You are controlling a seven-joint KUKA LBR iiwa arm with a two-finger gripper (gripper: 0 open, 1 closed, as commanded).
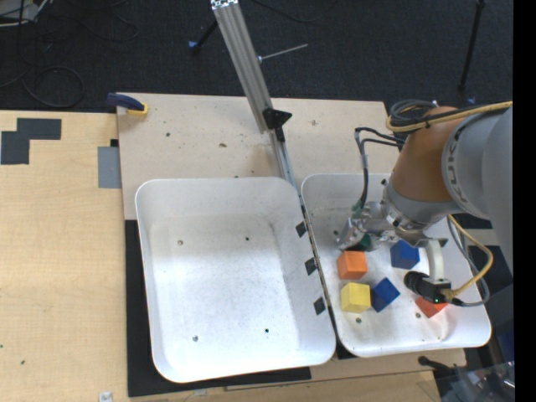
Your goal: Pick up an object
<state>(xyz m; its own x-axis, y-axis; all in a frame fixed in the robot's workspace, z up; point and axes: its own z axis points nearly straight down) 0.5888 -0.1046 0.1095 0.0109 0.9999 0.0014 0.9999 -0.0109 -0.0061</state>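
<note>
From my remote seat I take the orange block (353, 265) in the right bin (469, 332) as my landmark. The gripper (358, 233) hangs just above and behind that block, low over the bin floor, with the arm (435, 170) and its orange band rising behind it toward the right; I cannot tell how the pincer stands, since the wrist hides it. Something dark green (362, 244) sits between the gripper and the orange block, but I cannot say whether it is being held. Directly in front of the orange block lies a yellow block (355, 296), with a blue block (384, 294) just beside that one. A second blue block (404, 255) rests to the right of the orange block, and a red piece (430, 307) lies farther right and forward. The left bin (167, 224) sits on the other side of the orange block, across the divider.
</note>
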